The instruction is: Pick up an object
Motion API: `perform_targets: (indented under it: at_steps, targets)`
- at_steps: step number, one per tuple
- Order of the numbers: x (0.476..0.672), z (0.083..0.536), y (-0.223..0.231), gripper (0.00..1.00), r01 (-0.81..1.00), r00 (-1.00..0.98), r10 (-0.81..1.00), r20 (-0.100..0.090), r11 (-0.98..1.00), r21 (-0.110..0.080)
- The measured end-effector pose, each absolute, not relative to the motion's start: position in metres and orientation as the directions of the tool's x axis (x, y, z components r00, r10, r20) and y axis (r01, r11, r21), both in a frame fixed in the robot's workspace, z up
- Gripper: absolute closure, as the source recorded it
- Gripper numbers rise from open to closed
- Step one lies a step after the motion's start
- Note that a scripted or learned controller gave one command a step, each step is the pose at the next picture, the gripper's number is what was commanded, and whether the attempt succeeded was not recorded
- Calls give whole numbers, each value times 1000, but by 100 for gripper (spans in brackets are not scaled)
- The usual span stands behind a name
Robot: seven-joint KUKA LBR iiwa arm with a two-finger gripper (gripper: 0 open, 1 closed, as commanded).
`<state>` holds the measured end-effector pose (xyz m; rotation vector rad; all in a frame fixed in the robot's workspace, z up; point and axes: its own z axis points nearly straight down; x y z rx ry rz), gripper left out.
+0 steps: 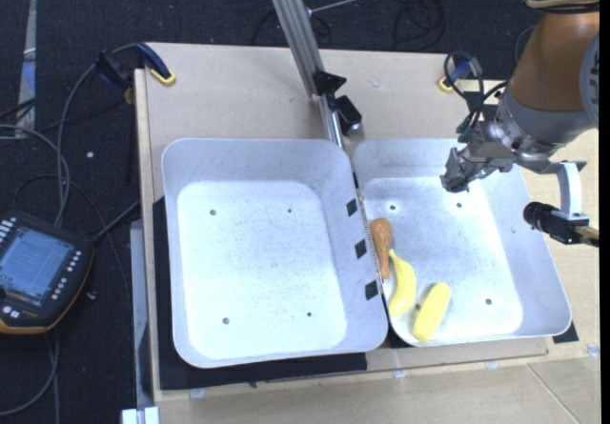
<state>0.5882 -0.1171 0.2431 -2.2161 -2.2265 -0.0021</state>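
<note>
1. Starting big: the bench [248, 93] is a tan board carrying two shallow white bins side by side. The left bin [191, 222] has a speckled floor, and the right bin [496, 251] has all the stuff in it.
2. The arm [562, 60] comes in from the right, orange band up top, grey wrist below. Its gripper [456, 179] hangs over the far part of the right bin, well apart from the objects. It's a dark blob from this angle, so I honestly can't tell whether it's apart or together. Nothing visible in it either.
3. The objects sit bunched in the near-left corner of the right bin, against the divider:
   - a banana [402, 284], yellow and curved, in the middle of the bunch
   - a stubby yellow piece [431, 310], rounded ends, just right of the banana, looks to be touching it
   - a carrot-ish orange thing [382, 239], tan-orange, narrow, lying along the bin wall with its near end meeting the banana's top.
</note>
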Motion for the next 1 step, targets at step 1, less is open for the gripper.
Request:
perform_targets:
  at_steps: [1]
  targets:
    - [589,240,-70,100,1000,-4,1000,1,4,0]
